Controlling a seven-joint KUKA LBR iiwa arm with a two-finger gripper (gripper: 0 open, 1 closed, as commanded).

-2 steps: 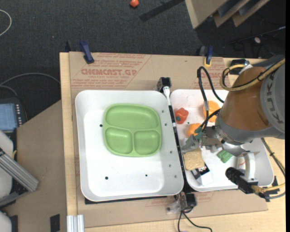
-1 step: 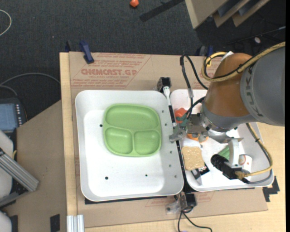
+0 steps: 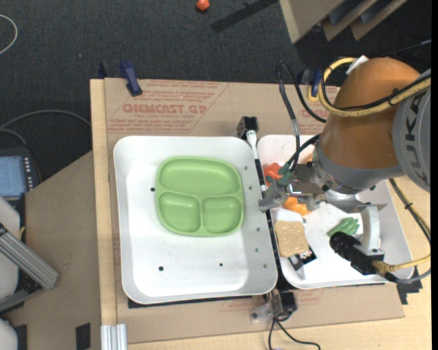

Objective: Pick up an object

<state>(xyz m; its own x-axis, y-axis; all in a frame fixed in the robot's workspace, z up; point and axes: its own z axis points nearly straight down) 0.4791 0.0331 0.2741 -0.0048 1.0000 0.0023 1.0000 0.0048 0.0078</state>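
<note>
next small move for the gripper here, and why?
Probably a short descent onto the orange object. The gripper sits low over the right bin at its left edge, right beside that piece. The tan sponge and green item lie farther off.

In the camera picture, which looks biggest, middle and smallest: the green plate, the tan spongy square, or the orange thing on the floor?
1. Green divided plate, easily the largest.
2. Tan spongy square.
3. Orange thing on the floor, smallest as seen, though it lies farther from the camera, so its true size is unsure.
</note>
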